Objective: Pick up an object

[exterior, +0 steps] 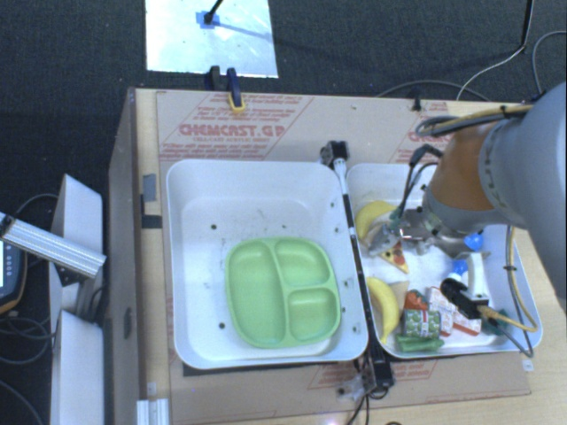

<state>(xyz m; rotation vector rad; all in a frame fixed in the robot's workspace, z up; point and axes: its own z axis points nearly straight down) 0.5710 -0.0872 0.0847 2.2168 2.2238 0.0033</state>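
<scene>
gripper: gripper point(395, 235) sits low in the right bin point(387, 181), at its left-middle part, near the wall shared with the other bin
gripper state: unclear from this slanted top view whether it is spread or closed; nothing visibly gripped
arm: grey arm point(524, 153) comes in from the right edge, over the right bin's upper right corner
orange band: orange band point(461, 177) just above the wrist, over the top half of the right bin
nearest object: upper banana point(371, 214), yellow, just left of the gripper and by the left wall; looks close to touching, contact not clear
pizza slice: small toy pizza slice point(397, 258), directly below the gripper, lying flat on the bin floor
lower banana: second yellow banana point(386, 301), lower left of the right bin, along the left wall, below the pizza slice
packets: green packet point(413, 320) at the bottom edge of the right bin, just right of the lower banana; red-and-white packet point(442, 312) touching its right side
pickable things: all lie in the right bin, mostly in its left and bottom parts
left bin: left bin point(248, 193), white, beside the right bin, walls touching
plate: green divided plate point(282, 292), three compartments, flat in the lower middle of the left bin, well apart from the gripper
bench: board with red print point(232, 131) under both bins
clamp: blue and yellow clamp point(233, 89) at the board's far edge
</scene>
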